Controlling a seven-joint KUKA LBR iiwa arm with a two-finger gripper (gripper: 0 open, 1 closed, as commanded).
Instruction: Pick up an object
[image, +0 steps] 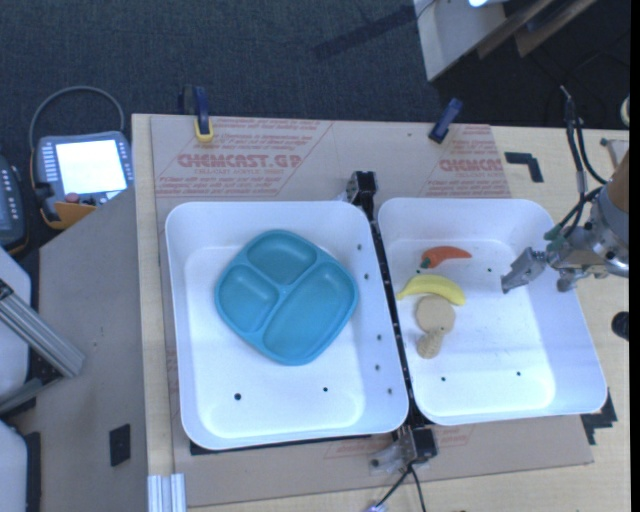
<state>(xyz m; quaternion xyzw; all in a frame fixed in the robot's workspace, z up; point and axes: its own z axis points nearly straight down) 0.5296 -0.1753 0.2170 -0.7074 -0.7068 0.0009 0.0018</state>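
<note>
In the right bin (560, 390), toward its left side, lie an orange-red toy pepper (447, 256), a yellow banana (432, 289) just below it, and a tan round piece (435, 315) with a smaller tan lump (430, 346) under it. My gripper (538, 282) hangs over the right part of this bin, well to the right of the food pieces. Its fingers stand open and spread, with nothing between them.
The left bin (200, 400) holds a blue divided plate (287, 296). A black clamp (362, 186) sits where the two bins meet at the back. A tablet (88, 166) lies off the bench at the far left.
</note>
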